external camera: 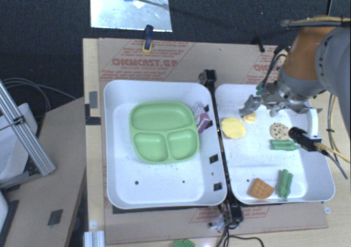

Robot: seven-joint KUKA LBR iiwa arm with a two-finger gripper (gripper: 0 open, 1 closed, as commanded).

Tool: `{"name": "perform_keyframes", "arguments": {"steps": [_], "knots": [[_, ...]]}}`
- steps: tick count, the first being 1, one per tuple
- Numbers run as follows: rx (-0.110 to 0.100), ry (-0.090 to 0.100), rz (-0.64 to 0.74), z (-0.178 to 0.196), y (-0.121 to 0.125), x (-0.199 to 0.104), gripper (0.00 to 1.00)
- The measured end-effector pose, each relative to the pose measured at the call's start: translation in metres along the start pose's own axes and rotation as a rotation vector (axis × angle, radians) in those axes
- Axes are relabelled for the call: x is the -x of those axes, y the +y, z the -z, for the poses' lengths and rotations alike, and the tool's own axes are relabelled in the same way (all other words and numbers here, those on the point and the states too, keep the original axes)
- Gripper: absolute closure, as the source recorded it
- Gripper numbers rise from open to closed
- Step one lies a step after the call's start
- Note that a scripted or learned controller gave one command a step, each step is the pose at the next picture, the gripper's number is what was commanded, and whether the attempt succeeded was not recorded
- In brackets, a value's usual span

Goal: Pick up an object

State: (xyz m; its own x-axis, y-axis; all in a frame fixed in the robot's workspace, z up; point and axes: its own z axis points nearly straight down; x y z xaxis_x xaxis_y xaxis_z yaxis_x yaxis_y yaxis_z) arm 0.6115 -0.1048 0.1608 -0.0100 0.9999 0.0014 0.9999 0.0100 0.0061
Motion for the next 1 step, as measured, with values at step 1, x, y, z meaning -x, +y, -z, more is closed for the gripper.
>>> {"name": "perform_keyframes", "arguments": {"steps": [1], "knots": [[-0.011, 0.001, -0.009, -0.0803, -0.0433, -0.0127, 0.00]]}}
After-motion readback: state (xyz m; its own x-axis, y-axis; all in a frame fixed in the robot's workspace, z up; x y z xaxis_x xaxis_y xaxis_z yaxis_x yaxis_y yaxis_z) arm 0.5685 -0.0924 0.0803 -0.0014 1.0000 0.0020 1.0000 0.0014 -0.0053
